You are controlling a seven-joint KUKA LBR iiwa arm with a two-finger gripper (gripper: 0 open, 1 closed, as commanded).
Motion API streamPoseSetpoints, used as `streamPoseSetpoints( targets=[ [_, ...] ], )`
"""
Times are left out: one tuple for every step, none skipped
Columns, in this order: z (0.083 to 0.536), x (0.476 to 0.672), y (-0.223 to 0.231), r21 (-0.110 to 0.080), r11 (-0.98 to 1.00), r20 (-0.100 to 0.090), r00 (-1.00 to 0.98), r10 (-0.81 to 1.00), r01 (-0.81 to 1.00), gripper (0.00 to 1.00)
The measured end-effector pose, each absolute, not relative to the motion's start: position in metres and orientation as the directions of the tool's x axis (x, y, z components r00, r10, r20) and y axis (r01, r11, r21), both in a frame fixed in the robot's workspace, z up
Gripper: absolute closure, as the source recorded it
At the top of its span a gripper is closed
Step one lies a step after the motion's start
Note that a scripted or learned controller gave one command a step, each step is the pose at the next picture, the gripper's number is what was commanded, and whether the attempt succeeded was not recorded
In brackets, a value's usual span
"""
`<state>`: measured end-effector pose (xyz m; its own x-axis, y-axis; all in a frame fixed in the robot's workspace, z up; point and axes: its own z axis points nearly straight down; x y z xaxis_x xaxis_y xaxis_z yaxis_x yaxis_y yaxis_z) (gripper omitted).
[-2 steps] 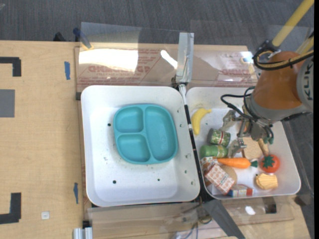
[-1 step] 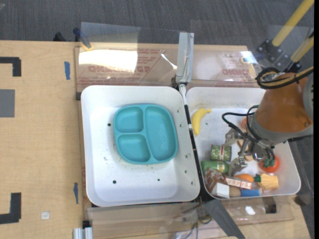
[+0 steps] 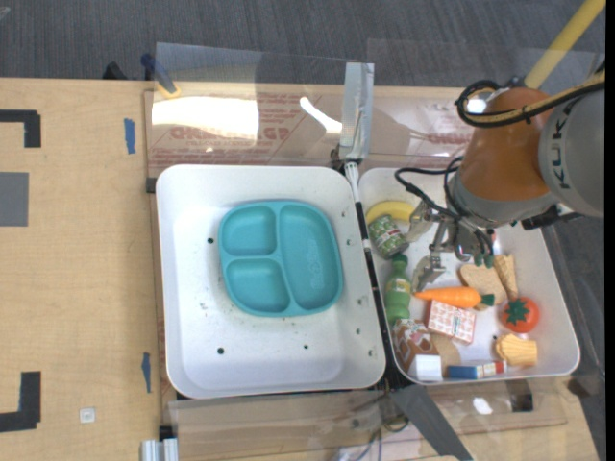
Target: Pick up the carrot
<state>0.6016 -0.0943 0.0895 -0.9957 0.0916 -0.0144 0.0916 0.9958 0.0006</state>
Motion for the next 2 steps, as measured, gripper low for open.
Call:
streamPoseSetpoints(
  targets=[
    [0.090,0.560,-0.101,-0.001,1.000,-0.013,-1.000,-0.009,-0.009,0.00],
    [0.103,0.564,-0.100,-0.002,1.000,-0.026,-1.000,-0.011,-0.011,1.00]
  ],
)
